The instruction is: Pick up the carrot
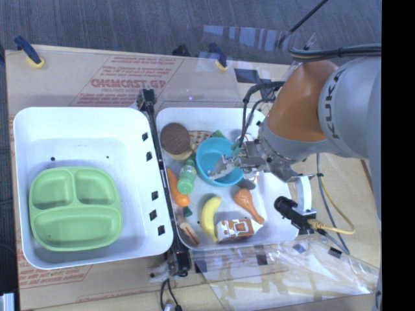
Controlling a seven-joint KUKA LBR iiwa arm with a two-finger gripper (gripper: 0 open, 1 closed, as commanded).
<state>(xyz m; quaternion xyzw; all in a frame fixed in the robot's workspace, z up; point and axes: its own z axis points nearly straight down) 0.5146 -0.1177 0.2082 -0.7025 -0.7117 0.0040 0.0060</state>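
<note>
The two-finger gripper [225, 168] hangs low in the right white plastic bin [211, 115], with the grey arm and its orange band [295, 105] reaching in from the right of the camera view. Its metal tips sit inside the round light-blue plastic bowl [211, 154]; whether they are spread or closed I cannot tell, since the wrist and cabling blur them. Nothing is visibly caught between them.

The slim orange carrot [174, 186] lies to the left of the gripper, along the bin's left wall, pointing roughly up and down in the picture and apart from the tips. A small green plastic bottle [187, 178] rests between the carrot and the bowl, touching or nearly touching both. Up and to the left of the gripper sits a round brown cookie-like disc [175, 138]. Below the gripper lies a yellow banana [209, 216], and just right of it an orange-tan toy drumstick [248, 204]. A small boxy white-and-orange toy [234, 228] lies near the bin's front wall.

Well to the left, the other white bin [78, 125] holds a pale green divided plastic plate [75, 207].
</note>
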